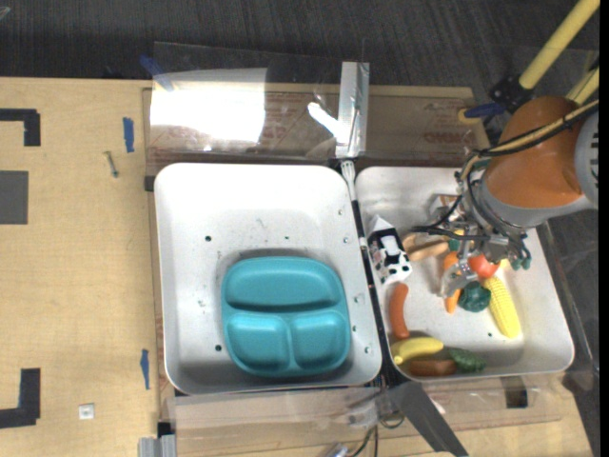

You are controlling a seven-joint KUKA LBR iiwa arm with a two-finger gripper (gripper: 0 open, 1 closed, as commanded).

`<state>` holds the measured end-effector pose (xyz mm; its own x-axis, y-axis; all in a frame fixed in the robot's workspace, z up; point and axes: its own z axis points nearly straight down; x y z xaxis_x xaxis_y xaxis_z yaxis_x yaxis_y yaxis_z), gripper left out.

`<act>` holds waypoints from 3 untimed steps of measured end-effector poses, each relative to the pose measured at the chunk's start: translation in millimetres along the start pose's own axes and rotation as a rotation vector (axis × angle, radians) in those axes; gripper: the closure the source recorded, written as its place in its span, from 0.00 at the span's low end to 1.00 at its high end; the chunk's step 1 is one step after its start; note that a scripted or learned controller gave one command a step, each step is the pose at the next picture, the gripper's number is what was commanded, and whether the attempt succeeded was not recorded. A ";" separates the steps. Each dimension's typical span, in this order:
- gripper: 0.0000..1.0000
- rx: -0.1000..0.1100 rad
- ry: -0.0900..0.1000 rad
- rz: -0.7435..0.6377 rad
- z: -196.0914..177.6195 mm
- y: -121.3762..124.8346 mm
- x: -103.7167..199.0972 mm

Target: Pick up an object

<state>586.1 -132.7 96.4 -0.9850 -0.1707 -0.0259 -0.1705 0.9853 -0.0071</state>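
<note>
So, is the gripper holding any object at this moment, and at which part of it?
It cannot be told. The gripper is low in the right bin, among the toy food near the corn cob, but wrist and cables hide any hold.

A robotics lab bench: two shallow white bins (181, 193) sit side by side on a plywood benchtop (67, 255) marked with black tape corners (24, 122), clear sheeting (247, 117) taped along the bins' far edge, dark carpet (285, 17) beyond.
</note>
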 end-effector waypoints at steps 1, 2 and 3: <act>0.00 0.001 -0.001 0.047 -0.6 -18.8 39.1; 0.00 0.002 -0.002 0.082 -1.2 -36.6 75.0; 0.00 0.004 -0.003 0.066 -1.7 -56.1 104.4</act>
<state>492.9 -205.8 95.8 -0.9940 -0.1049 -0.0295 -0.1046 0.9945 -0.0092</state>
